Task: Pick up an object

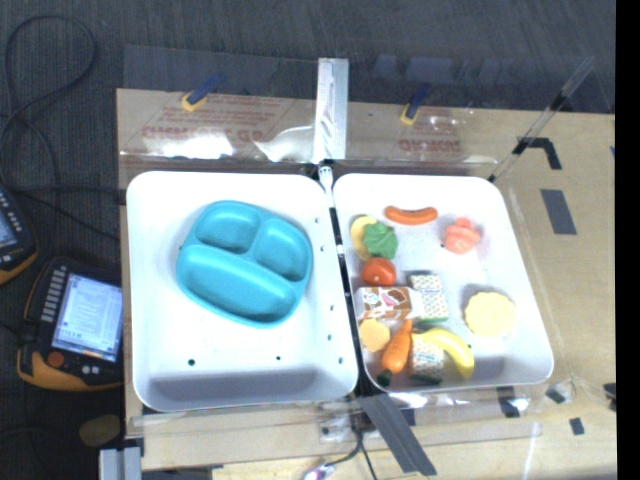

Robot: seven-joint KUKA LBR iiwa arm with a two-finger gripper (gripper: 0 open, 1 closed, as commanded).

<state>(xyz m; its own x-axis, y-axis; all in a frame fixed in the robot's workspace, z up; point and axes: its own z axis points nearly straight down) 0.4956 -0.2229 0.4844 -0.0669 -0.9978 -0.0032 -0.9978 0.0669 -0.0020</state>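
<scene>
Looking down, we saw a blue divided plate in the left bin. Toy foods, including a banana and carrot, crowded the right bin; we couldn't tell the claw's state.

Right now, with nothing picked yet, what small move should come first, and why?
Probably bring the arm in over the right bin above the yellow round piece. It lies apart from the crowded toys along the divider, so it looks the easiest grasp.
</scene>
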